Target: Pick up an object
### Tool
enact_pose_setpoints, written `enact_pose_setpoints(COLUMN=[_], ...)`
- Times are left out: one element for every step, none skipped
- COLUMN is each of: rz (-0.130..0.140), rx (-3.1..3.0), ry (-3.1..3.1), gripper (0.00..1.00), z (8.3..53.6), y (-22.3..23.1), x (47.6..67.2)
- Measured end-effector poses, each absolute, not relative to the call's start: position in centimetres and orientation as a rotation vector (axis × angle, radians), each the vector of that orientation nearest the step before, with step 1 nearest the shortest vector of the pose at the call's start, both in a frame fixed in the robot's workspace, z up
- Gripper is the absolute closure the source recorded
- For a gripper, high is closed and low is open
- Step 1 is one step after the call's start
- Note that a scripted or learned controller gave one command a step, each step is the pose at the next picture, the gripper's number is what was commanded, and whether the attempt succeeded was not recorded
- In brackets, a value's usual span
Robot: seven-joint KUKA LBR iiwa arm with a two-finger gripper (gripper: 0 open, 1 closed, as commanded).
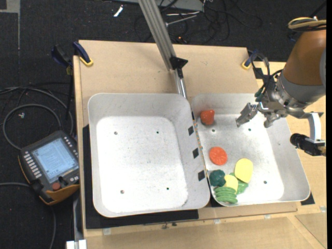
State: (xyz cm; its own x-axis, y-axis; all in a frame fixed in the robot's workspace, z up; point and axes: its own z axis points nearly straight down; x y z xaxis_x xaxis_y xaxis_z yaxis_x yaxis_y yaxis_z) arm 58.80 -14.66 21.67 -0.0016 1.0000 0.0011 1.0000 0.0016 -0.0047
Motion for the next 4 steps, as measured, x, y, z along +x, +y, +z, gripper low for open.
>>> enact_pose_setpoints(rz=[0.001,0.005,0.004,0.002], rx=[-2.220,-2.219,-2.221,-2.221], ry=[-2.222,-2.217,-2.218,-2.220], gripper=[0.00,0.00,0.00,0.00], z=[21.9,16.0,11.6,9.4], y=[-14.7,-14.2,-14.5,-14.4], x=[58.8,58.0,58.0,58.0])
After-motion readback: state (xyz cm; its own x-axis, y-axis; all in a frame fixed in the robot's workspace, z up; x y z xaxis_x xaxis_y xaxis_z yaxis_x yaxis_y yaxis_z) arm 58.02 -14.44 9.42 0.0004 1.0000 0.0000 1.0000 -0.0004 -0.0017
